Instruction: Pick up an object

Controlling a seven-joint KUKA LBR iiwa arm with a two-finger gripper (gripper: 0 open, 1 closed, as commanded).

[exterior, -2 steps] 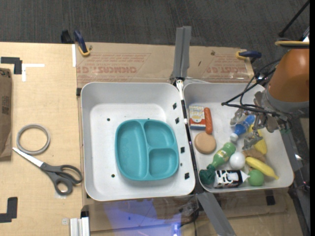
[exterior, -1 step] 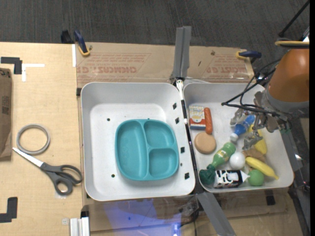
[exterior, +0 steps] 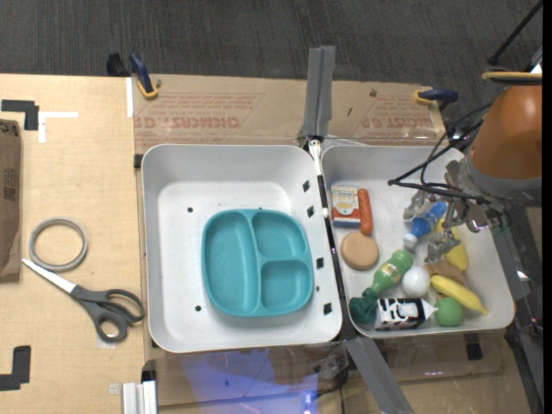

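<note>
Jaws: whether they stand wide or narrow cannot be told, since the gripper [exterior: 438,231] is a tangle of metal and cable low over the right bin [exterior: 500,270], with a blue piece of some kind at its tip. It hangs in the bin's right half, the arm [exterior: 509,136] coming down from the upper right. No object can be seen held there. The nearest candidates lie just below and to the left: a yellow block [exterior: 454,257] touching or just beside the tip, a banana [exterior: 457,293] below it with its long axis running down toward the right, and a white ball [exterior: 415,282] just left of the banana. A green bottle [exterior: 390,272] lies slantwise, neck up toward the gripper and base toward the bin's lower left. Farther left sit a tan disc [exterior: 360,250], a carrot [exterior: 365,211] lying nearly upright in the view, and a small carton [exterior: 345,205]. My judgement is that a short drop down and slightly left meets the block or banana first; for the banana the fingers should close across its slanted length. The left bin [exterior: 164,231] bears a teal tray [exterior: 257,261], well apart from the gripper.
</note>
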